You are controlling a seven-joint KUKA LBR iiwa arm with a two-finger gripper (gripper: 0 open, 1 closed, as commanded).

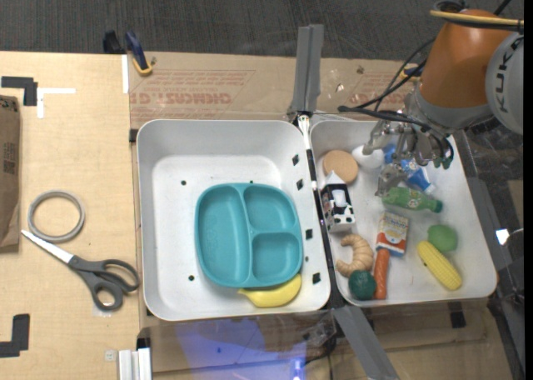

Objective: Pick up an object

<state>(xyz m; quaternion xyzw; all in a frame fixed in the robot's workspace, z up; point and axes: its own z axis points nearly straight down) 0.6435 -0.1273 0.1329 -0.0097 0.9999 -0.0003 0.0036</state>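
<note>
The green plastic bottle (411, 199), lying on its side in the right-hand white bin (479, 228), looks to be the likeliest target, since the metal two-finger gripper (398, 172) hangs just above and to the left of it, near the bin's far end. I judge the step in hand to be the descent toward a pick: the tool is low over the clutter but nothing shows lifted clear of the bin floor. How the tool is set, spread or pinched, I cannot tell, as the bright metal parts blur against a small blue-and-white object (415, 175) right beside them; nor can I tell whether it touches that object or the bottle. The next move calls for settling on one item, because several sit near together here: a round tan bun-like piece (341, 166), a black-and-white toy cow (338, 206), and a small red-and-white carton (393, 234) just below the bottle. Farther toward the near end lie a croissant (356, 252), an orange carrot (381, 272), a green ball (442, 237) and a yellow corn cob (439, 265). The left bin (158, 203) holds a teal divided plate (248, 234) with a yellow banana (274, 293) under its edge.
</note>
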